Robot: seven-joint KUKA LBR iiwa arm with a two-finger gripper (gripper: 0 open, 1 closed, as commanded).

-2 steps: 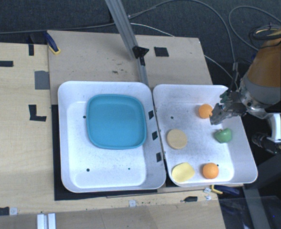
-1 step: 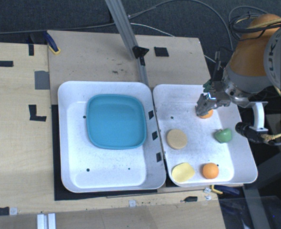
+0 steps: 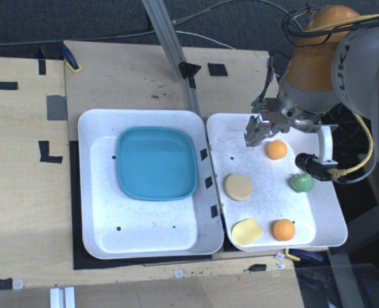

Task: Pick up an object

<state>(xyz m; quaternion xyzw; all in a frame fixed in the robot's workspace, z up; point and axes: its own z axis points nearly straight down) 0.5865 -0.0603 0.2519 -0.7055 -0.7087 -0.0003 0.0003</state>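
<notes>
The right bin (image 3: 324,236) holds several small items: an orange ball (image 3: 277,150) near the back, a tan round disc (image 3: 239,187) in the middle, a green piece (image 3: 300,183) at the right, a yellow piece (image 3: 246,231) and a second orange ball (image 3: 283,229) at the front. My gripper (image 3: 259,132) hangs over the back of this bin, just left of and above the first orange ball. Nothing shows between its fingers.
The left bin (image 3: 99,236) holds a blue square plate (image 3: 157,162). A grey metal pole (image 3: 170,37) slants down to the bins' back edge. Cables trail behind the bench, and a black fitting (image 3: 308,163) on the arm's cable sits above the green piece.
</notes>
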